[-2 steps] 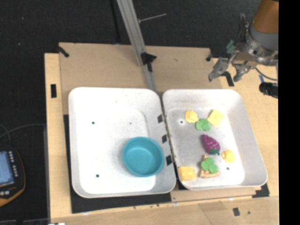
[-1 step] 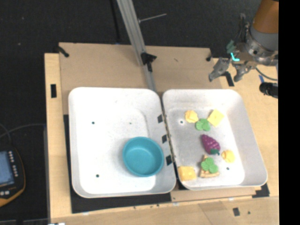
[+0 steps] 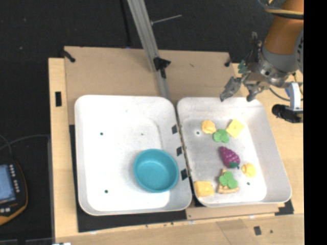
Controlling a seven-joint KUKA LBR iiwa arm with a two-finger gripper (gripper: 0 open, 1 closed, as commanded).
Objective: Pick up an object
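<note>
Over the far edge of the right bin (image 3: 273, 152) hangs the gripper (image 3: 239, 93), fingers spread wide with nothing between them; one fingertip sits toward the bin's far-middle rim, the other nearer the far right corner; single arm, reaching in from the right, so no choice of which arm.

Key relation: every pickable piece lies nearer the camera than the gripper, down the frame, inside the right bin; closest is the yellow block (image 3: 235, 128), almost straight below the gripper in the view, just beside the green leafy piece (image 3: 221, 136); the small yellow piece (image 3: 208, 126) sits a bit left of those; the purple grape bunch (image 3: 229, 156) lies near the bin's middle, its long axis running roughly far-to-near with a slight slant; it stands clear of its neighbours, so probably the easiest target, though that is a judgement.

Counts, right bin: one yellow block; one small yellow piece near the far-left area; one yellow piece at the right (image 3: 248, 170); one yellow chunk at the near-left corner (image 3: 204, 189); so four yellow; two green, the second green piece (image 3: 228, 179) resting on what looks like a tan or orange item, too small to name; one purple.

Left bin (image 3: 102, 116): one teal bowl (image 3: 156, 170), near its right wall, well apart from the gripper; likely a harder grasp.
</note>
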